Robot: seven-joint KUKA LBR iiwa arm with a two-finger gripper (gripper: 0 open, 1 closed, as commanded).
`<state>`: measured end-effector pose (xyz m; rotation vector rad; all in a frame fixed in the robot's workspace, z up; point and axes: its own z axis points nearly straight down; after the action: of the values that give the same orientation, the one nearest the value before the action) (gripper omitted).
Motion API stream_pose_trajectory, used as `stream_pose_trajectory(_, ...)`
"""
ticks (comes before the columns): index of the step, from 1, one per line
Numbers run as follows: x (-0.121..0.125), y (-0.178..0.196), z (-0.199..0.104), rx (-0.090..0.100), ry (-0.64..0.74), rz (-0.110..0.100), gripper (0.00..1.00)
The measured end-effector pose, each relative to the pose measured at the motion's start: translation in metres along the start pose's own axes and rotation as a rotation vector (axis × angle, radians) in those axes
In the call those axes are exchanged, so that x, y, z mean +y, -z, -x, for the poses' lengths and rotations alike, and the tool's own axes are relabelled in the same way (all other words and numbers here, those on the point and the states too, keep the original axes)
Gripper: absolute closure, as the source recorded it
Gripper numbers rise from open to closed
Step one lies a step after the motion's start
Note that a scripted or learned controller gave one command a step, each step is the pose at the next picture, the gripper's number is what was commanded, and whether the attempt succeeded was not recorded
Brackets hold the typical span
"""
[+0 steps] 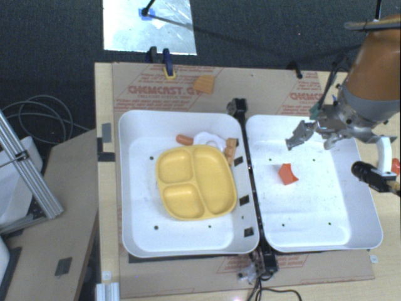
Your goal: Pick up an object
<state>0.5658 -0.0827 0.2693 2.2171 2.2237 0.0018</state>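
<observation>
A small red-orange block (287, 174) lies in the right bin (326, 218), left of its middle. My gripper (315, 139) hovers over the back of that bin, up and to the right of the block and apart from it. It is open, with its two grey fingers (299, 135) spread wide and nothing between them. The left bin (135, 187) holds a yellow divided plate (194, 182). Behind the plate lie a small orange sausage-shaped piece (185, 140), a white object (207, 139) and a brown block (230, 148).
Both bins rest on a cardboard sheet (263, 86) that carries a tan piece (203, 84) and a blue-and-yellow clamp (166, 61) at its back edge. A shiny foil sheet (150, 17) lies beyond. Cables (37, 121) and a metal frame (25, 174) stand at the left.
</observation>
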Motion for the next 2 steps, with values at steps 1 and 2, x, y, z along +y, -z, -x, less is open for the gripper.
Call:
stream_pose_trajectory(1, 0.023, -0.064, 0.053, -0.001, -0.005, -0.003, 0.0)
stream_pose_trajectory(2, 0.021, -0.128, 0.057, 0.001, -0.003, -0.006, 0.0)
